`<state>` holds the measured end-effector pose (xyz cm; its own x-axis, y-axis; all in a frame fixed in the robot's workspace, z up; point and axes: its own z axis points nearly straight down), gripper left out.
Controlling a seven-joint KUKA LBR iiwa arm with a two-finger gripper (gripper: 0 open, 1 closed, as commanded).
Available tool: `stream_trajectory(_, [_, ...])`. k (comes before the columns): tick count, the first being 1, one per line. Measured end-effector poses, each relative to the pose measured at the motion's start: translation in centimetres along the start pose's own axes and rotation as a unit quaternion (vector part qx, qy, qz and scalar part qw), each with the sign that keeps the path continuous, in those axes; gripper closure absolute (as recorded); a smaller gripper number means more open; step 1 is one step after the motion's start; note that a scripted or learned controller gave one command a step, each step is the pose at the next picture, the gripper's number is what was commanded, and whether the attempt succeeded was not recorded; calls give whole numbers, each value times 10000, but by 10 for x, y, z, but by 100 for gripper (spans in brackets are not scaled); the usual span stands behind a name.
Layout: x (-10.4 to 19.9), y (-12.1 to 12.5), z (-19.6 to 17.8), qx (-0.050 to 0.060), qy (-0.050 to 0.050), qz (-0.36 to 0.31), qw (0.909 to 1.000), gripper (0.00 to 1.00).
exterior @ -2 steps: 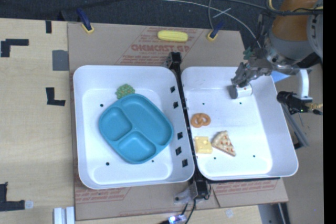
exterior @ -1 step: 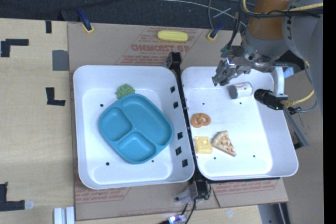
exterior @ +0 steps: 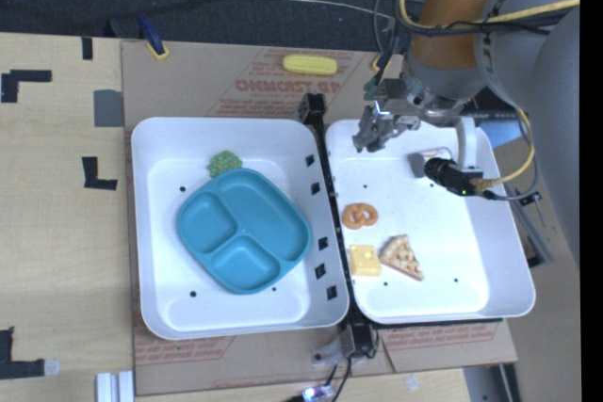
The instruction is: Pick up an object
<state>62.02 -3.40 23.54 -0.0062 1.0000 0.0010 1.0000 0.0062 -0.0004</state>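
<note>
My gripper (exterior: 372, 135) hangs over the far left corner of the right bin (exterior: 471, 297), open, with nothing between its fingers. Below it on the bin floor lie a brown pretzel (exterior: 359, 217), a yellow cheese square (exterior: 364, 260) and a pizza slice (exterior: 401, 257). The pretzel is the closest of the three, a short way toward the front from the gripper. In the left bin (exterior: 151, 202) a blue divided plate (exterior: 243, 230) lies flat, and a green broccoli piece (exterior: 224, 164) touches its far rim.
A yellow banana-like toy (exterior: 309, 64) lies on the cardboard behind the bins. A black divider (exterior: 325, 193) runs between the two bins. A black cable plug (exterior: 443, 172) on the arm hangs over the right bin's far side.
</note>
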Motion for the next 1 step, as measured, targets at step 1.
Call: stream_trajectory(1, [55,2,11,11,-7,7,10000,100])
